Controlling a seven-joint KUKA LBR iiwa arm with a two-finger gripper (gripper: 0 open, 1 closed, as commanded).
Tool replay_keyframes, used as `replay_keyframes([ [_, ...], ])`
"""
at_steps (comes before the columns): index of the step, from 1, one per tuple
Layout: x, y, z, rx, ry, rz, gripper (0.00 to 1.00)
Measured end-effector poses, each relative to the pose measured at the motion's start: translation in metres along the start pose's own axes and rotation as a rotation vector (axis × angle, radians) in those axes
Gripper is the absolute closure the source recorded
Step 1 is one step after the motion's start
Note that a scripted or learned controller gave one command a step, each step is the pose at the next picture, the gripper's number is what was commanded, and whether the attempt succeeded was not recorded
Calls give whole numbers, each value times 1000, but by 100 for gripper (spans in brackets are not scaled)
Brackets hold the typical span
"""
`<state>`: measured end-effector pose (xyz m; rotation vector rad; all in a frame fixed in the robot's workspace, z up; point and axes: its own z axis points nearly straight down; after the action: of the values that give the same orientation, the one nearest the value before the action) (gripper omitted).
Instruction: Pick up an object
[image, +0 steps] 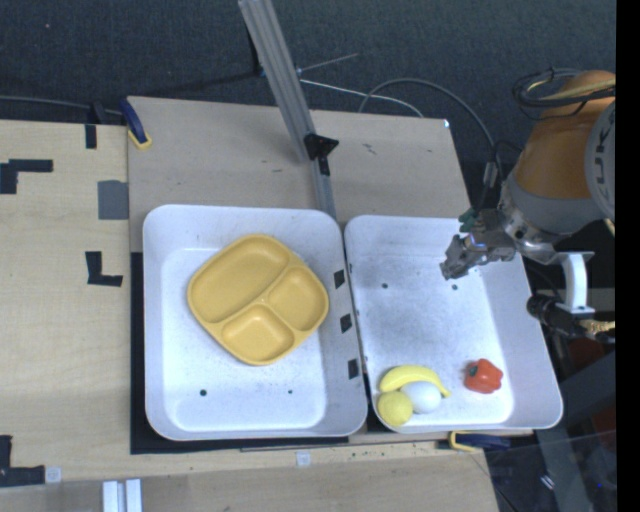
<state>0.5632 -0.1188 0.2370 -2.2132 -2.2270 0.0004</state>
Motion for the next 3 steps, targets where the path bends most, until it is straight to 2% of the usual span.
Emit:
replay_keyframes([
  [1, 47, 20, -7, -2, 0, 0, 100],
  [3, 141, 49, 13, 0, -1, 1, 100],
])
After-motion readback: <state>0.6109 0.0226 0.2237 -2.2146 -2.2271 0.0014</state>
